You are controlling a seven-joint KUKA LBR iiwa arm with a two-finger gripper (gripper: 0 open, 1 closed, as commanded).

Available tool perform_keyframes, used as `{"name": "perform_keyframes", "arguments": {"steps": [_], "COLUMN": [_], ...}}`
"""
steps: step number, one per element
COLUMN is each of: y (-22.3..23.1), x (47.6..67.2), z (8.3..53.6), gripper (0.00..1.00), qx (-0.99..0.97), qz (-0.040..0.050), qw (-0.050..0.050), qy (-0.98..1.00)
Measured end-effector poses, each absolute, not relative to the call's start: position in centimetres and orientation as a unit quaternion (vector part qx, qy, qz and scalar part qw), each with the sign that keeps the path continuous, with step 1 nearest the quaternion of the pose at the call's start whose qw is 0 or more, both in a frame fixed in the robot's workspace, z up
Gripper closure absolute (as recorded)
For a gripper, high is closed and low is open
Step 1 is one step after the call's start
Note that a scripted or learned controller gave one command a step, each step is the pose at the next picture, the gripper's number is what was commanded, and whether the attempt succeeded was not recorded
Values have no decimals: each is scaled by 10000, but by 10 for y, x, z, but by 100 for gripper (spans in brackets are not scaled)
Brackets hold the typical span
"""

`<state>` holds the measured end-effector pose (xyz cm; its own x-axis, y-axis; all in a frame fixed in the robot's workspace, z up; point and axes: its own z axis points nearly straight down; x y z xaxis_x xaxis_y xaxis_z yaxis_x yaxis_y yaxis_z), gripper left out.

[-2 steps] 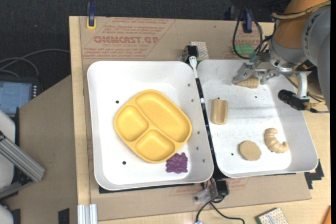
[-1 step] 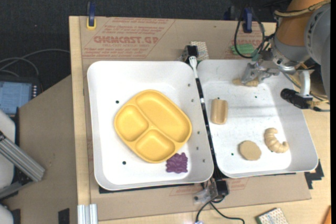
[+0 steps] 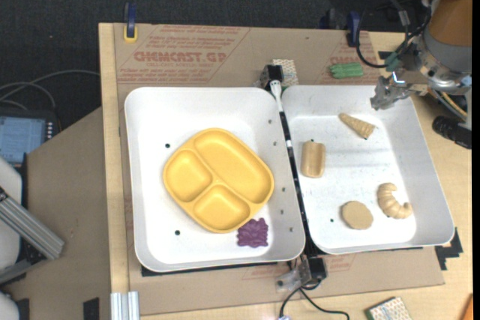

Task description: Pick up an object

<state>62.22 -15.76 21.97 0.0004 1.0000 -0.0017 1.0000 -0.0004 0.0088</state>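
We see a brown worktop (image 3: 187, 56) printed with red lettering, set over dark carpet, and two shallow white bins sit on it side by side. Our end effector (image 3: 384, 96) hangs at the far edge of the right bin (image 3: 431, 183), near its far right corner, and we cannot tell how it is set.

Closest to the end effector, just in front of it and slightly left, lies a tan cone-shaped piece (image 3: 358, 125) on the bin floor. Further forward and left rests a tan bread-like block (image 3: 313, 159), close to the wall shared with the other bin. Well forward, towards the near rim, lie a round tan biscuit (image 3: 358, 215) and, beside it, a croissant (image 3: 394, 201).

Far to the left of the end effector, the left bin (image 3: 142, 161) holds a yellow divided plate (image 3: 217, 178), with a purple grape cluster (image 3: 253, 233) touching its near edge.

Just left of the end effector, outside the bins, a small green object (image 3: 346, 71) lies on the worktop. The middle of the right bin's floor is bare between the pieces.
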Motion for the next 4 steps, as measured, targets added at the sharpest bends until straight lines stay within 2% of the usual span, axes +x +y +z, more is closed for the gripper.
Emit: {"name": "perform_keyframes", "arguments": {"steps": [1,2,3,4], "y": [-158,-194,-209,-167], "x": [622,667,648,668], "z": [212,105,83,85], "gripper": [0,0,0,0], "qx": [7072,7072,7079,7058], "qz": [4,-4,-14,9], "qw": [9,14,-19,18], "qy": [7071,7070,7064,7084]}}
